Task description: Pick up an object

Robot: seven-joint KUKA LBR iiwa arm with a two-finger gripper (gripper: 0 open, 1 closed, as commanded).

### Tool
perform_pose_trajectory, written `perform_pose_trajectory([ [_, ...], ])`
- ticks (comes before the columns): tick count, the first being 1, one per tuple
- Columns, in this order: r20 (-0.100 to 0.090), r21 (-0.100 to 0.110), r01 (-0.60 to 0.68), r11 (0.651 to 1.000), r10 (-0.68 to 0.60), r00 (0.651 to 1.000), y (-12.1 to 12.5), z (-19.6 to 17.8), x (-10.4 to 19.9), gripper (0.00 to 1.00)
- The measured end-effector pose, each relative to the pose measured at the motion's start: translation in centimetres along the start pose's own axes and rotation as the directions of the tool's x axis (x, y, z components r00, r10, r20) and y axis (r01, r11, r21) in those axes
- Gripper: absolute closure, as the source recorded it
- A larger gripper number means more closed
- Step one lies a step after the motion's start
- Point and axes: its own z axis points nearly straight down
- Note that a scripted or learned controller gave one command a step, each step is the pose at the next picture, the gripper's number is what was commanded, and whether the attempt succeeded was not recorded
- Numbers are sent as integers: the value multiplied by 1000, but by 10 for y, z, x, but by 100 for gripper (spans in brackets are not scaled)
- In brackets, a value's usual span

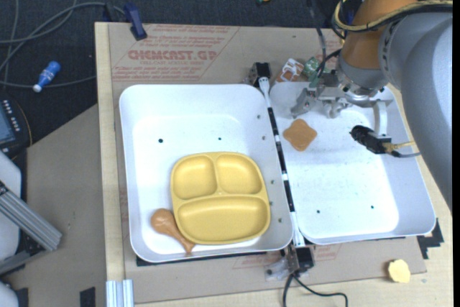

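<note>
Arm (402, 47) hides the right bin's (345, 205) far corner.

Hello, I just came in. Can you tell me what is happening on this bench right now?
A grey robot arm with an orange band reaches in from the right, and its gripper is over the far part of the right white bin. A small flat tan square piece lies in that bin, just in front of the gripper, not picked up. The left white bin holds a yellow plastic tray with three compartments and an orange-brown pear-shaped toy touching the tray's near left corner.
</note>
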Motion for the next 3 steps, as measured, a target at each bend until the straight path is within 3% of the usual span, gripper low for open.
perform_pose_trajectory([
  [1, -4, 12, -4, 1000, 4, 1000, -28, 0, 14, 0],
  [2, -3, 12, -6, 1000, 6, 1000, -52, -1, 15, 0],
  [3, -3, 8, -4, 1000, 4, 1000, -47, -1, 15, 0],
])
